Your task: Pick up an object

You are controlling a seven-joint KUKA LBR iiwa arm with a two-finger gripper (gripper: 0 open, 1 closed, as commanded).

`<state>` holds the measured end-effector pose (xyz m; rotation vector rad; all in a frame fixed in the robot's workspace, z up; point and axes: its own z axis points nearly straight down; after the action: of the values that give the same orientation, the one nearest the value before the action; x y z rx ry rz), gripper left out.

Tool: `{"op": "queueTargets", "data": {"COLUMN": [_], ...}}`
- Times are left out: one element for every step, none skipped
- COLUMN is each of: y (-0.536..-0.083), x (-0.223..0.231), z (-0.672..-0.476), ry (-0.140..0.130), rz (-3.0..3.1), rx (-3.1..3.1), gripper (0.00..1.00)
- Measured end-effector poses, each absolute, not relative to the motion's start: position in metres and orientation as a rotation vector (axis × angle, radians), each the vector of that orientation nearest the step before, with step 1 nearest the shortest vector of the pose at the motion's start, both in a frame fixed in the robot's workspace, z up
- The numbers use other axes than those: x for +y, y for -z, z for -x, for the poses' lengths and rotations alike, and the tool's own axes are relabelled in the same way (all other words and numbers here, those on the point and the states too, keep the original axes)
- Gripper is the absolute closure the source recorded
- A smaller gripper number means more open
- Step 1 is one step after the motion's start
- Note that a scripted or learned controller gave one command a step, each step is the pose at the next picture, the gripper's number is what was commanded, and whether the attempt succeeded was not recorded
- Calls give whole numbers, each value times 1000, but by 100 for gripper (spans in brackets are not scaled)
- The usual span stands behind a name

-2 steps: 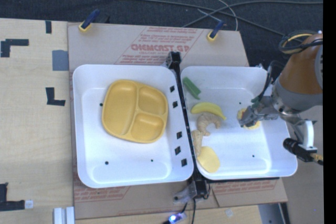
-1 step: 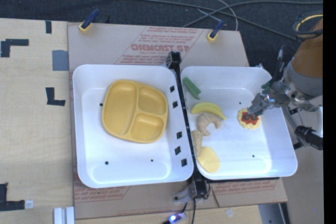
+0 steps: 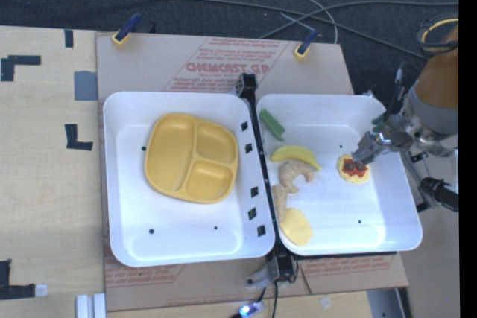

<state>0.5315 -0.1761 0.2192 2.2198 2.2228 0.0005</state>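
Two shallow white bins sit side by side on a bench, seen from above at a slant. The left bin (image 3: 119, 182) holds a yellow divided plate (image 3: 191, 157), lying flat near its middle. The right bin (image 3: 395, 227) holds a scatter of small toy foods: a green piece (image 3: 272, 124) at the far left corner, a yellow banana (image 3: 295, 155) just nearer, a tan croissant-like piece (image 3: 295, 174) touching the banana's near side, a pale yellow round piece (image 3: 296, 226) towards the near edge, and — off to the right, well apart from the others — a small round item topped with red and yellow (image 3: 353, 169). The grey arm reaches in from the right, and its gripper (image 3: 364, 150) sits right at the far edge of that red-and-yellow item, apparently touching it; how wide the tool stands cannot be told from this angle, and nothing is visibly held. The item looks like a light, stiff plastic toy, probably smooth and a little slippery, so it may skid or pop out if pinched off-centre. A hold across its middle, with the tips low around its sides, seems the safest choice — the open floor around it leaves room.
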Motion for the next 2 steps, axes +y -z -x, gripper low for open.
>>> {"op": "queueTargets", "data": {"y": [-230, -230], "x": [-122, -62], "z": [-531, -519], "ry": [-2, 1], "rz": [-2215, -2216], "rx": [2230, 2230], "gripper": [100, 100]}}
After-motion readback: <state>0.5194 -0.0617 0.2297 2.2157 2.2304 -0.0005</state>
